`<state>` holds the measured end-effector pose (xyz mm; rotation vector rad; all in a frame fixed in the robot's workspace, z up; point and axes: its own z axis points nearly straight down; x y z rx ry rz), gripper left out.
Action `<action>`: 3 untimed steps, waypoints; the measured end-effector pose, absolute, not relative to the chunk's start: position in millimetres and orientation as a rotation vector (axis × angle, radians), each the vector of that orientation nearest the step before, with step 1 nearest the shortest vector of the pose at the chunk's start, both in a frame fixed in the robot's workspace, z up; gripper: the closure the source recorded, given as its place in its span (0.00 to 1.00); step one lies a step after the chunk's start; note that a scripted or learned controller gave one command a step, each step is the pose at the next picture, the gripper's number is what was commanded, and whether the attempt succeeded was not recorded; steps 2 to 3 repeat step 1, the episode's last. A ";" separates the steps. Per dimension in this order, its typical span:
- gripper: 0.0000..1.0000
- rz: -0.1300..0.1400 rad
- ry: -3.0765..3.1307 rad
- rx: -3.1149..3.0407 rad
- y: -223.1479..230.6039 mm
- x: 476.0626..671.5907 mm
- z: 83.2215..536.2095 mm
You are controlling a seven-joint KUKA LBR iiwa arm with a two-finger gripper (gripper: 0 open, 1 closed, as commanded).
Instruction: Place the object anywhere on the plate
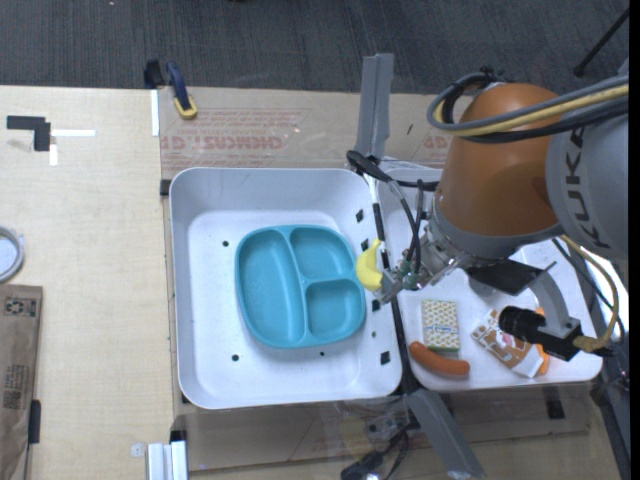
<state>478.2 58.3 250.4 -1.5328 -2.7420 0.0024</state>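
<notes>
Left bin: white, shallow, smooth-walled. It holds a turquoise plate, glossy plastic with rounded corners and three compartments, lying flat and slightly turned.

Right bin: three loose things along the near side.
- Sausage, orange-red, rounded ends, lying flat.
- Square cracker-like piece, pale and dotted, just behind the sausage.
- Small printed packet, white and orange, tilted, to the right of both.

Task thing: a small yellow object, curved and smooth. It sits at the shared wall between the bins, just beside the plate's right edge and not on it. The wall and cabling crowd this spot.

Pincer: right against the yellow object, low over the divider. View is cluttered here; cannot tell whether it is clamped on the object or released.

Arm: reaches in from the right. Its bulky orange band and grey body hang over the right bin and hide much of the bin's far half.

Bench, pale wood: blue-and-yellow clamp behind the left bin, tape roll at the left edge.
</notes>
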 end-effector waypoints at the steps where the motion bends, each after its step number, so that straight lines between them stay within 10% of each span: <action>1: 0.00 0.002 -2.742 -1.533 58.1 478.2 250.4; 3: 0.00 0.002 -2.742 -1.533 58.1 478.2 250.4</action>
